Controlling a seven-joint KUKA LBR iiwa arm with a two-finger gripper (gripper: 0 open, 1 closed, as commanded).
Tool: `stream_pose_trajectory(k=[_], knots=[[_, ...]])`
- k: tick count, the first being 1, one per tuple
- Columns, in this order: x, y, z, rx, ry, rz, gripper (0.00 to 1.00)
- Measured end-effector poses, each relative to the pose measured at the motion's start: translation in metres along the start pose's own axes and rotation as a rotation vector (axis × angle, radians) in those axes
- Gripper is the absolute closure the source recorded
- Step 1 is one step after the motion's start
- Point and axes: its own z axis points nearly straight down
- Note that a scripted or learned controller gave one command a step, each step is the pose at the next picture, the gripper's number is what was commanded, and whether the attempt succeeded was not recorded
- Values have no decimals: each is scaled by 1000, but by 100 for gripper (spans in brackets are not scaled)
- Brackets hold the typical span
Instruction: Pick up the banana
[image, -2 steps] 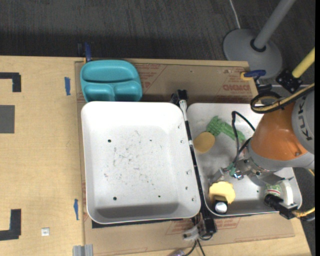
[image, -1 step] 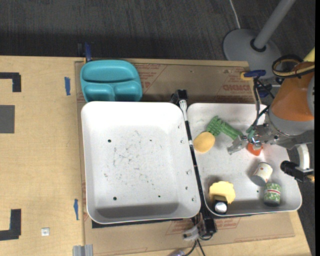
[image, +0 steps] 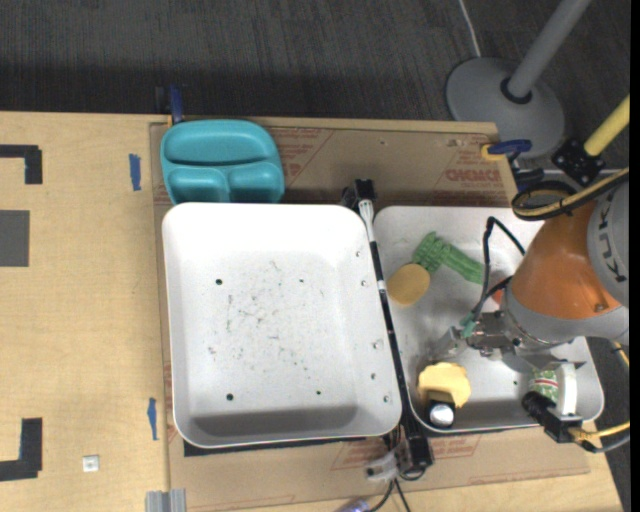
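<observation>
The banana (image: 444, 380) is a short yellow piece lying near the front wall of the right bin (image: 590, 400). My gripper (image: 461, 337) hangs below the orange-banded wrist (image: 562, 272), just above and slightly right of the banana and close to it. From this angle nothing appears to be held in it. A small black and white round object (image: 441, 414) touches the banana's front side.
A green ridged toy (image: 449, 257) and a tan round piece (image: 408, 284) lie at the back of the right bin. A green and white item (image: 553, 386) sits in its front right corner. The left bin (image: 270, 320) adjoins. A teal tray (image: 221, 162) stands behind it.
</observation>
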Motion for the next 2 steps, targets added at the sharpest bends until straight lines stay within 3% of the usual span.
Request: stream_pose_trajectory(k=[1,2], knots=[[13,62,0,-2,-1,-176,0],[73,-14,-99,3,2,-417,0]])
